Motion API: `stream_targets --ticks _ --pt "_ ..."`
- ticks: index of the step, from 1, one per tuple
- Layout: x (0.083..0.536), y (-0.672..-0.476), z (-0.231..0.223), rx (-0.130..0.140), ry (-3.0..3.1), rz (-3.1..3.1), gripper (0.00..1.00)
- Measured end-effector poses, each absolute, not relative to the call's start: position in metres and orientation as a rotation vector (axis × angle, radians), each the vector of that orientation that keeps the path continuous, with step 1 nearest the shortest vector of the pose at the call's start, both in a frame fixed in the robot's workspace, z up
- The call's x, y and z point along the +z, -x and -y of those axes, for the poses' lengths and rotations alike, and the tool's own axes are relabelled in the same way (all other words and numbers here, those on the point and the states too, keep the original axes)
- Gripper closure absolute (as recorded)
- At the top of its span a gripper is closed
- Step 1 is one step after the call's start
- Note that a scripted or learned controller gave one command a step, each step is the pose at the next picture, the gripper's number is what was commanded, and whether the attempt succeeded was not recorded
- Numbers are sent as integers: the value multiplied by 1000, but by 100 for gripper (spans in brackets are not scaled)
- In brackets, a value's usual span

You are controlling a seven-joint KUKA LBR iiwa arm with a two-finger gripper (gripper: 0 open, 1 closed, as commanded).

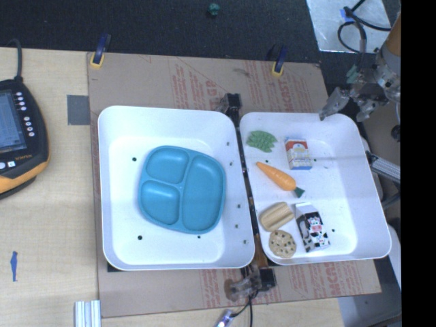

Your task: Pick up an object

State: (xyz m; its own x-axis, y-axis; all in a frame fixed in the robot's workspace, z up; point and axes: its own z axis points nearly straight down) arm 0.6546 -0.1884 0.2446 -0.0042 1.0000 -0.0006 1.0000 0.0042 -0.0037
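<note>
Where the right bin (368,182) curves up, bare floor beside carrot (276,175).

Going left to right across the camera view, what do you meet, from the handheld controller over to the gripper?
Handheld controller → blue divided plate → green leafy piece → small milk carton → gripper.

light: bright, even | shadows: soft | top edge: dim, perhaps blurred

Faint red print on cardboard sheet (204,80), not legible
</note>
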Motion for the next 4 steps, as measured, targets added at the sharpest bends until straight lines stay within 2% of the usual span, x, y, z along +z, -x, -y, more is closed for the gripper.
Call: stream_targets --ticks 1,2,3,4 --pt "94 -626 126 0 2215 2231 0" --pt "96 -658 105 0 2221 2230 0" --pt "257 -657 108 2 2216 2226 0" --pt "117 -627 92 8 2214 2223 0"
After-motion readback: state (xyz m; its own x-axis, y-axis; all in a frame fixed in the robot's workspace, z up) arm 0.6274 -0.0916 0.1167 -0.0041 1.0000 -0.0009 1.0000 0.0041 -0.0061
